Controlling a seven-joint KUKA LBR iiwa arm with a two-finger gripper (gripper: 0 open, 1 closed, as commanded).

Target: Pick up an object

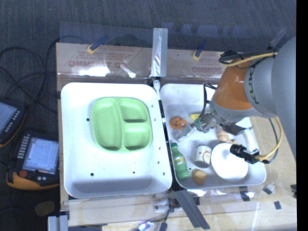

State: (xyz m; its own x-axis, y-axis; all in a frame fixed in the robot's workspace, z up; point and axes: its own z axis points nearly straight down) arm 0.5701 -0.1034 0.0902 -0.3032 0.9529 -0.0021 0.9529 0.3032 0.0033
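The gripper hung low in the right bin; whether it gripped anything could not be told. An orange toy lay just left of it, a white cup below.

The arm is cut off by the right edge of the camera view, so its upper links cannot be followed. Its orange band and wrist cover the upper right portion of the right bin. The gripper is small and partly masked by the wrist; the finger state cannot be determined. A small yellow item beside the gripper is mostly hidden and cannot be identified. The tan object under the wrist is partly covered. At the left edge, a dark device is cropped. Items along the bottom edge are blurred and cut off.
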